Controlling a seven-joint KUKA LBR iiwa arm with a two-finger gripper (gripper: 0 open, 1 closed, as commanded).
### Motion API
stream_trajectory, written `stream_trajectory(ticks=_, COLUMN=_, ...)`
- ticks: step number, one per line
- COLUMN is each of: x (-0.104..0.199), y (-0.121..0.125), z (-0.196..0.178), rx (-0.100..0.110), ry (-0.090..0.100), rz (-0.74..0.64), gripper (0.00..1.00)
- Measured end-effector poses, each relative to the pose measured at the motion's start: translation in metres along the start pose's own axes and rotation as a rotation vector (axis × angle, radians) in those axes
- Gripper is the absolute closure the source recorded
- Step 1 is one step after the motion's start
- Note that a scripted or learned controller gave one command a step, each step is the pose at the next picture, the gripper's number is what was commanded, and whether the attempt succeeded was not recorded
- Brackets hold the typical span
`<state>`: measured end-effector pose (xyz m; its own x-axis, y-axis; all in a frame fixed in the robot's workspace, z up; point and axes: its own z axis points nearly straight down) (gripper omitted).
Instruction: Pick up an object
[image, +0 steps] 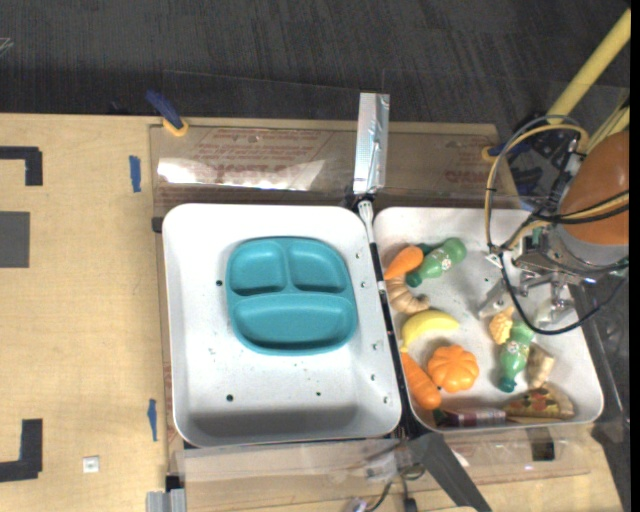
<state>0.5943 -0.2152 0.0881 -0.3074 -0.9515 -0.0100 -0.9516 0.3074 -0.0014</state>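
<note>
We count two white bins on the table (80, 300). The left bin (200, 400) carries one teal divided plate (290, 293). The right bin (590, 395) holds the toy food: beside its left wall lie one yellow banana (428, 325), one orange pumpkin (453, 368) and two carrots (403, 262), with one green bottle (441, 257) just beyond. The gripper (535, 285) hangs over this bin's far right part, near one corn cob (501, 326); we cannot tell how it is set.

Teal divided plate (291, 294) in left white bin (190, 380), on wooden bench (70, 300)
</note>
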Motion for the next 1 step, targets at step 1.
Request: stream_trajectory(ticks=1, x=0.0106, y=0.032, z=-0.0009, rx=0.006, ry=-0.001, rz=0.002, gripper=0.0)
